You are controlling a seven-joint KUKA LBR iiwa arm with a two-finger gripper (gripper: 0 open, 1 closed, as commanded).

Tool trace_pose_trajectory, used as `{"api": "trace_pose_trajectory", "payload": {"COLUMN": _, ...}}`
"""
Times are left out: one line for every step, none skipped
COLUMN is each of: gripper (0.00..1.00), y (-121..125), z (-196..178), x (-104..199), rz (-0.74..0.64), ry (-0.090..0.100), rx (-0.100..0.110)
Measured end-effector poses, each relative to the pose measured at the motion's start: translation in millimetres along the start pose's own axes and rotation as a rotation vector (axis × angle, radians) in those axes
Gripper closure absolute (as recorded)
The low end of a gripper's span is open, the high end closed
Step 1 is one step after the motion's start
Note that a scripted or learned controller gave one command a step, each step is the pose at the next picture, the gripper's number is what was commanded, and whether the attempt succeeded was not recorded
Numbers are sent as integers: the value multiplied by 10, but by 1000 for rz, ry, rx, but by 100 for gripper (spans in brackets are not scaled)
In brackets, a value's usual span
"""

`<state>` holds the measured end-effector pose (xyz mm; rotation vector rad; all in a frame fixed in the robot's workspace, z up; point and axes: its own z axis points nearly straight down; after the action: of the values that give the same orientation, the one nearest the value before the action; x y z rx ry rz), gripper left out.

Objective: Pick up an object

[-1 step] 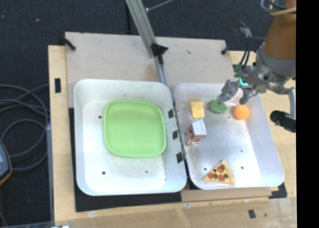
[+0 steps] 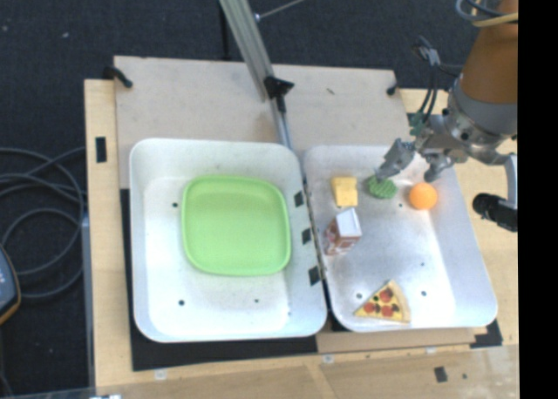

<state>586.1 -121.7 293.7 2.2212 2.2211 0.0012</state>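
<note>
Nearest the camera lies a toy pizza slice [image 2: 382, 302], a flat triangle with red spots, at the near edge of the right bin [image 2: 453, 275]. Farther in, beside the divide between the bins, a small red-and-white carton [image 2: 345, 230] is tipped on its side, and just beyond it sits a pale yellow block [image 2: 344, 191] with soft corners, like a cheese wedge. The left bin [image 2: 157, 240] holds a smooth lime-green square plate [image 2: 236, 224] with rounded corners.

My pincer [image 2: 415, 158] hangs over the far part of the right bin, its two grey fingers spread apart with nothing between them. Two things lie close under it. A small green knobbly piece [image 2: 381, 186], low and rough-surfaced like a toy vegetable, sits just beside the tip of my left-hand finger, slightly nearer the camera. A round orange ball [image 2: 423, 196], smooth and matte, sits just near-side of my other finger. So the pincer stands between the two and a little farther back than both.

I judge the green piece the likelier target, since one finger tip nearly touches it. It has no clear long axis from here. To take it I would need to shift left and toward the camera before closing; the ball would probably roll if nudged.
</note>
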Motion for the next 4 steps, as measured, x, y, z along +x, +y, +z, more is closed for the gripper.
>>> {"api": "trace_pose_trajectory", "payload": {"gripper": 0, "y": -56, "z": 590, "x": -67, "rz": 1, "ry": 0, "rx": 5}}
{"api": "trace_pose_trajectory", "payload": {"gripper": 0, "y": -78, "z": 1211, "x": -84, "rz": 1, "ry": -1, "rx": 5}}
{"api": "trace_pose_trajectory", "payload": {"gripper": 0, "y": -168, "z": 1688, "x": -134, "rz": 1, "ry": 0, "rx": 5}}
{"api": "trace_pose_trajectory", "payload": {"gripper": 100, "y": -152, "z": 1560, "x": -137, "rz": 2, "ry": 0, "rx": -1}}
